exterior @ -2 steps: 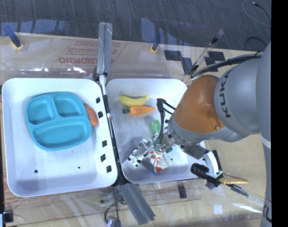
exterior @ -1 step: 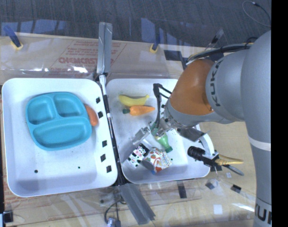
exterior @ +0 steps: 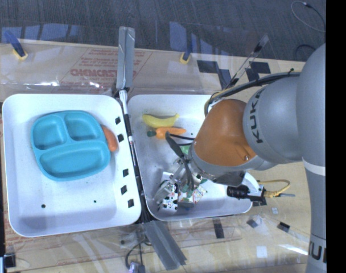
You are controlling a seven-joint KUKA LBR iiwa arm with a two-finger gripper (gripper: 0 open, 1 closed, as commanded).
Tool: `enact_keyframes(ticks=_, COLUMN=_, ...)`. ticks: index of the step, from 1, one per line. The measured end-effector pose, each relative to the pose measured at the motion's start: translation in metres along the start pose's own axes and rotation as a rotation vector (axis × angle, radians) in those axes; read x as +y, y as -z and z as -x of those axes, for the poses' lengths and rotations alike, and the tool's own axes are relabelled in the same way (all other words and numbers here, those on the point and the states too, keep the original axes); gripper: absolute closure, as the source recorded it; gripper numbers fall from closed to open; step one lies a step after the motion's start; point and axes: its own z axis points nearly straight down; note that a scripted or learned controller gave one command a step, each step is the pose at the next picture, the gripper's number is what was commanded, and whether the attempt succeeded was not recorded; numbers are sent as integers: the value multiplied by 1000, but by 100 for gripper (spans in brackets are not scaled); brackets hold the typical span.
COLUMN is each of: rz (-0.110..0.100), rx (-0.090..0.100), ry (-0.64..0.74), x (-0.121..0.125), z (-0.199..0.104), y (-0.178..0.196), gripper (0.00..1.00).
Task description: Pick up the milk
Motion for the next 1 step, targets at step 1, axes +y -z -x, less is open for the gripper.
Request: enact_keyframes(ticks=1, rz=16, rx=-23, ry=5, x=6, z=7, y=16, gripper=100)
